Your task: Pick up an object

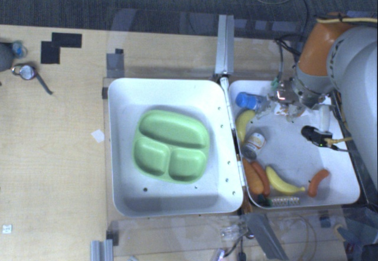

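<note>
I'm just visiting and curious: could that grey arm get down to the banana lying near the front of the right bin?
Probably yes. The banana lies uncovered on the right bin floor, open from above, and the gripper hovers over the same bin. A carrot lies close beside it.

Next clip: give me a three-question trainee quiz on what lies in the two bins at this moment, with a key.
1. True or false: the green divided tray lies in the same bin as the bananas.
2. Which thing lies nearest the gripper? A) the blue object B) the banana at the bin's near edge C) the green divided tray
3. Fill in: the small can lies in the ____ bin as the camera sees it.

Key: 1 false, the tray sits alone in the left bin; 2 A; 3 right.
</note>
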### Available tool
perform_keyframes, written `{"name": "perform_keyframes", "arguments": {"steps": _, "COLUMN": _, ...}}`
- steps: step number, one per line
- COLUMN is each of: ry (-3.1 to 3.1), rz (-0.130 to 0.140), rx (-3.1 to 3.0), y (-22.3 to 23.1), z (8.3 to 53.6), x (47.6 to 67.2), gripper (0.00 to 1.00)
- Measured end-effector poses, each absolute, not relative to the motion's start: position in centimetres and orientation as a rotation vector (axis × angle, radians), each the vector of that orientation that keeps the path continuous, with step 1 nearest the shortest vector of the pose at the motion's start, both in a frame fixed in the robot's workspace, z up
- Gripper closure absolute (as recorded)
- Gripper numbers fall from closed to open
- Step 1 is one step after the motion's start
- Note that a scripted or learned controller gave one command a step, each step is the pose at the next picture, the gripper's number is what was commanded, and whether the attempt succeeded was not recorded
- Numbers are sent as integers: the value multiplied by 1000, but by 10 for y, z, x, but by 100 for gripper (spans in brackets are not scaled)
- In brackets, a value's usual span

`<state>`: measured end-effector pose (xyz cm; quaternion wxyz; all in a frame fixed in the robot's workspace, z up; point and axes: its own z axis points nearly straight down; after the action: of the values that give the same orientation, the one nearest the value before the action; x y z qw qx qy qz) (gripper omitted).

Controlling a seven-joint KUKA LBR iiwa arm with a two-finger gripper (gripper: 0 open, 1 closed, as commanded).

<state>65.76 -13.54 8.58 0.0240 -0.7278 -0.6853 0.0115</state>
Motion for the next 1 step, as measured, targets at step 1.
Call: {"name": "perform_keyframes", "arguments": {"steps": 1, "ry": -2130, "rz": 55, "rx": -2252, "y": -141, "z": 93, "x": 656, "gripper": 100}}
